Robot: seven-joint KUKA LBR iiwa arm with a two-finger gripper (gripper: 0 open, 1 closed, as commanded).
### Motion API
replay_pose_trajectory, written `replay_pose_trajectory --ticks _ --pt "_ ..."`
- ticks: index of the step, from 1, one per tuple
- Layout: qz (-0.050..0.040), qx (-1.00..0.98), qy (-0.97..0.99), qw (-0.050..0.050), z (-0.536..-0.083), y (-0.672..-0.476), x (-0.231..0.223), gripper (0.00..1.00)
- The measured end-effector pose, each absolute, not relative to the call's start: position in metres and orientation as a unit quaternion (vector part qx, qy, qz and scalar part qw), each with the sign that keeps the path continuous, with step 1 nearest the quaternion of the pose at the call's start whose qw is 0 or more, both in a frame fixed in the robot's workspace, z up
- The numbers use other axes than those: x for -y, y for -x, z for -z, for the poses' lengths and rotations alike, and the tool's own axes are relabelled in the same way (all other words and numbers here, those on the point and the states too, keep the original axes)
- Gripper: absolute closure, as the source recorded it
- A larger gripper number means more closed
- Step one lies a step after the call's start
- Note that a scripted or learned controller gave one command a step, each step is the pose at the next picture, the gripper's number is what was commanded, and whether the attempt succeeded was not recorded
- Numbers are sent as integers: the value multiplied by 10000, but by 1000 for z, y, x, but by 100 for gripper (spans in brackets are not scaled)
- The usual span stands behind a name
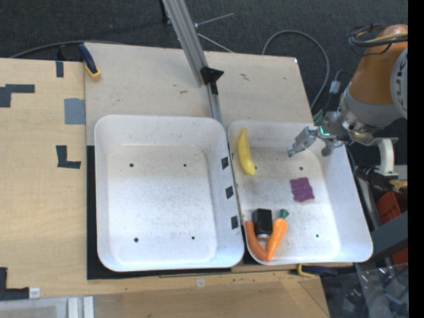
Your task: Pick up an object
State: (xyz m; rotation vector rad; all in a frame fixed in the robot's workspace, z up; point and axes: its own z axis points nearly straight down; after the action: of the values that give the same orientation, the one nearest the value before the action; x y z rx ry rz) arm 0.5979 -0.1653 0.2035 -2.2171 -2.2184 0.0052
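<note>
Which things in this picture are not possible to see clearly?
- End effector, camera view: too small and blurred to tell open from shut.
- Black object, right bin: too small to identify; carrots overlap it.
- Arm: cut off by the right edge.

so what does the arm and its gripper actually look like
The arm is bulky and rounded: an orange band at the top, with grey casing beside and below it. A thin dark cable loops over the orange part. Lower down sits a grey metal wrist with a small teal-green spot. The gripper is grey metal, small and angular next to the arm.
</note>
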Motion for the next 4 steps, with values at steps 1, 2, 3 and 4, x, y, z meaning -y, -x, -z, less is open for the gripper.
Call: replay_pose_trajectory --ticks 1,2,3,4 --pt "-4 7079 7064 6 -207 -599 165 0" --pt "-27 7072 7070 30 -144 -592 168 0" --pt "-24 7075 7067 27 -90 -590 167 0" --pt "-10 7079 7063 10 -103 -592 167 100"
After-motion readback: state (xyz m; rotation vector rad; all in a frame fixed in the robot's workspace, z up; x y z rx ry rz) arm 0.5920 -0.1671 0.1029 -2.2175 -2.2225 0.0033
